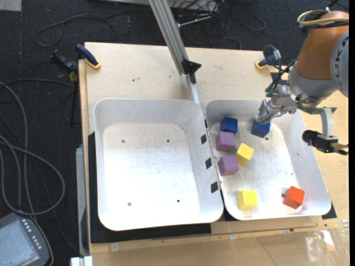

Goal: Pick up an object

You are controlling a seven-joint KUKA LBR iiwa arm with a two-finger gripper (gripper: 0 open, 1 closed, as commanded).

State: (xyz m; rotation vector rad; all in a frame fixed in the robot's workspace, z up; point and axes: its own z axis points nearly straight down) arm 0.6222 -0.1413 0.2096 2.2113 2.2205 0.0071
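Single fixed overhead camera, slanted down, both bins [100, 115] framed.

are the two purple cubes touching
Apart. The camera view shows a strip of white bin floor between the upper purple cube and the lower purple cube.

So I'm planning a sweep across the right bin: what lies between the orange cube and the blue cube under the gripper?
In the camera view, the stretch from the orange cube up to that blue cube is bare bin floor; the nearest yellow cube sits left of that line.
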